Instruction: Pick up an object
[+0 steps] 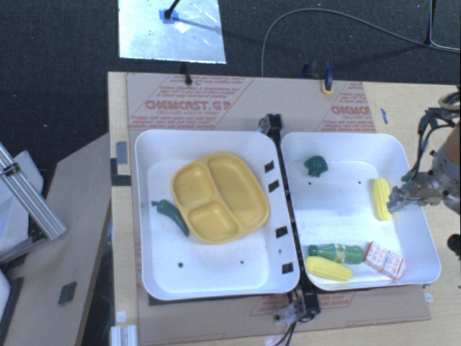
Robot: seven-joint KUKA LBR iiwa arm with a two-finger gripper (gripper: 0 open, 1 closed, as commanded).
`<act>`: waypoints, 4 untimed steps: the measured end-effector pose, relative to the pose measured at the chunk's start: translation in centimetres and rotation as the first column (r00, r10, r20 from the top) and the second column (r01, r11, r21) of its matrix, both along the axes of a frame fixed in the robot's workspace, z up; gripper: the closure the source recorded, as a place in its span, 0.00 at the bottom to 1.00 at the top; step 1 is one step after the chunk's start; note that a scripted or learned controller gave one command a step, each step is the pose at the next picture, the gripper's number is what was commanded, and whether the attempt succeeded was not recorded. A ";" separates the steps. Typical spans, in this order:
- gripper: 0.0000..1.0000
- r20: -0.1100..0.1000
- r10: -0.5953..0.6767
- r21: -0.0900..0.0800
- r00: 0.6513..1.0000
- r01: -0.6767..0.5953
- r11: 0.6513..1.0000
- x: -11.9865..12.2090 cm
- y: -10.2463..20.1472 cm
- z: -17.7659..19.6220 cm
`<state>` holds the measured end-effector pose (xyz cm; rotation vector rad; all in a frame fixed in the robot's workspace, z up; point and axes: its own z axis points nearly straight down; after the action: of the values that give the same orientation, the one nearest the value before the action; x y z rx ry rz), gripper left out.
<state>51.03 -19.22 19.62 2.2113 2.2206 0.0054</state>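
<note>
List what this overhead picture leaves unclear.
- Pincer: blurred and small in the camera view, beside the upright yellow corn cob; contact with it is unreadable.
- Grey arm: cut off by the right edge.
- Small red-and-white carton: print too small to read.
- Dark green lump: shape too blurred to identify.

Yellow tray (220, 197), yellow corn (381, 197), green bottle (337, 252), white bins (155, 215).

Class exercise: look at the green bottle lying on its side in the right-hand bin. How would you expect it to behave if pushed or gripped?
The green bottle looks rounded and lies on its side, so a sideways push would probably roll it. The yellow corn sits close beside it and may block that roll or get shoved along. Its surface looks smooth, so it could slip from a loose grip.
</note>
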 end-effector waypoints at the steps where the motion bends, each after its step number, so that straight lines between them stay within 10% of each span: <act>1: 1.00 -0.001 0.001 0.000 1.000 -0.001 1.000 0.2 -0.1 4.4; 2: 1.00 -0.002 0.001 0.001 1.000 -0.001 1.000 0.3 -0.1 8.3; 4: 1.00 -0.006 0.007 0.005 1.000 -0.007 1.000 1.2 11.1 5.3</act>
<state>52.21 -8.13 24.96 2.2097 2.2337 0.0039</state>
